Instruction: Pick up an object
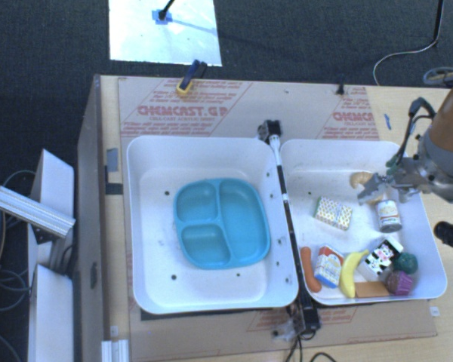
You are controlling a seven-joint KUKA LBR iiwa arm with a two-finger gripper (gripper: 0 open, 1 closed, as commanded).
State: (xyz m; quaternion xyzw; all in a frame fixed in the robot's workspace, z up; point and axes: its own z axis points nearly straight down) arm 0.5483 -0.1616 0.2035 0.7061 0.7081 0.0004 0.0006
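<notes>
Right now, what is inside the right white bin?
Small items lie in the right bin: patterned box, small jar, banana, carton. The gripper covers part of the floor.

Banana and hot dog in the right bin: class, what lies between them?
In the camera view, a small carton stands between the hot dog and banana.

Right bin [430, 236] has the pickable stuff: a small patterned box [333, 213] lying flat mid-bin, a little jar [389, 216] upright beside it, then along the front edge a carrot [309, 268], carton [329, 267], banana [352, 273], cow-print block [383, 257] and a purple thing [399, 282].
</notes>
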